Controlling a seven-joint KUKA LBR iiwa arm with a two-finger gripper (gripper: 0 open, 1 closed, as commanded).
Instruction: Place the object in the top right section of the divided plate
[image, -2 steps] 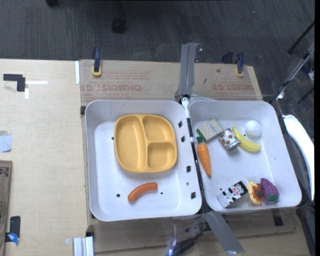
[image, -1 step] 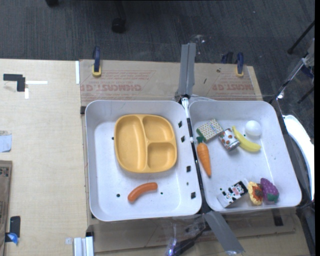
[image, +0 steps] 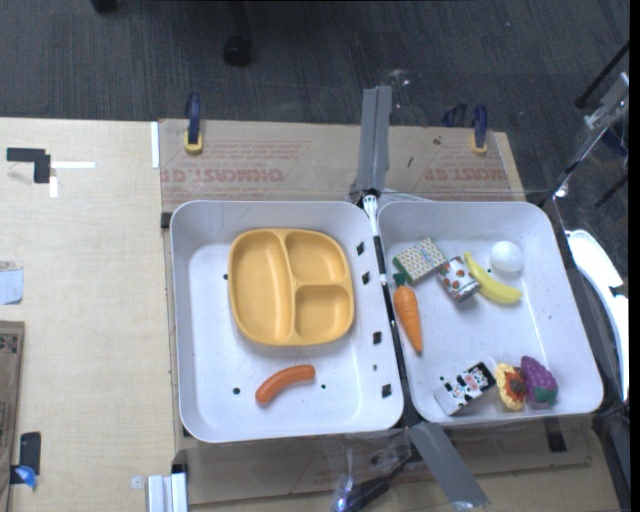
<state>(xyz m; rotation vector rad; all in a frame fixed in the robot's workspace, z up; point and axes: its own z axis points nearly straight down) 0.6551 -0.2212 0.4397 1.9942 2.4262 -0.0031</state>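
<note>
A yellow divided plate lies in the left bin; it has one long section on its left and two smaller ones on its right. All three sections hold nothing. An orange-red sausage lies on the bin floor just below the plate. In the right bin are a carrot, a banana, a white ball, a small patterned box, a small can, a cow-patterned carton, a yellow-red toy and purple grapes.
A grey divider post rises between the two bins at the back. Brown cardboard lies behind them, held by two blue-and-yellow clamps. A pale wooden table surface is to the left.
</note>
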